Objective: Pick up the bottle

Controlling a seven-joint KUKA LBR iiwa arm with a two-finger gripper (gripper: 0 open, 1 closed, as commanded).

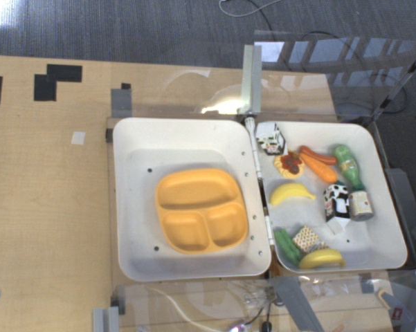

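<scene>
In right bin (pixel 394 251), far-right corner: green bottle (pixel 347 165) laid flat beside carrot (pixel 320 164), reachable; tool state cannot be told.

two shallow white bins side by side, left bin (pixel 131 206) and right bin (pixel 381 185). one yellow divided tray (pixel 197 209) in the left bin, three compartments in it. in the right bin: one green bottle (pixel 347 164); two bananas, one (pixel 291 194) near the middle and one (pixel 322 258) at the near edge; two orange carrots (pixel 317 163) lying together; one green cucumber (pixel 286 244); one black-and-white cow-patterned carton (pixel 337 201); one small can (pixel 360 205) just beside it; one small white printed box (pixel 270 140) at the far corner; one chequered packet (pixel 306 238); one reddish-brown item (pixel 288 163), kind unclear.
</scene>
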